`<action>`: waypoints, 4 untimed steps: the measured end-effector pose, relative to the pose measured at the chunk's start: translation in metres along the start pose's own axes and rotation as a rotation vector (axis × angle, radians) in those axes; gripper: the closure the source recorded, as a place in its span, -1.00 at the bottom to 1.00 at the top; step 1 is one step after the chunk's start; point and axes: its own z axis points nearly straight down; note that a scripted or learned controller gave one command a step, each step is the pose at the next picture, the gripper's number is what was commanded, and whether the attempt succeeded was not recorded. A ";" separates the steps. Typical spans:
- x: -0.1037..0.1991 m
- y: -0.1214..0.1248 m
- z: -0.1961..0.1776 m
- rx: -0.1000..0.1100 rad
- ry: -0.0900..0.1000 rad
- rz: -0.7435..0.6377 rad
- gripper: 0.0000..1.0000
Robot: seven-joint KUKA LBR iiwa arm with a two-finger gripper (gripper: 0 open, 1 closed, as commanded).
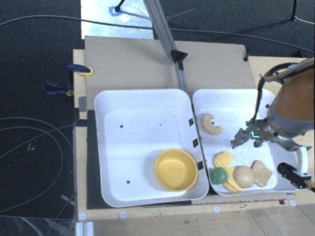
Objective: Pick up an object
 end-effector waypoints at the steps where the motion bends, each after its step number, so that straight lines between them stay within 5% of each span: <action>1: 0.000 0.000 -0.001 -0.001 0.000 0.000 -1.00; 3: 0.006 0.001 0.099 -0.004 0.002 0.004 -1.00; 4: 0.006 0.003 0.086 -0.013 0.001 0.004 1.00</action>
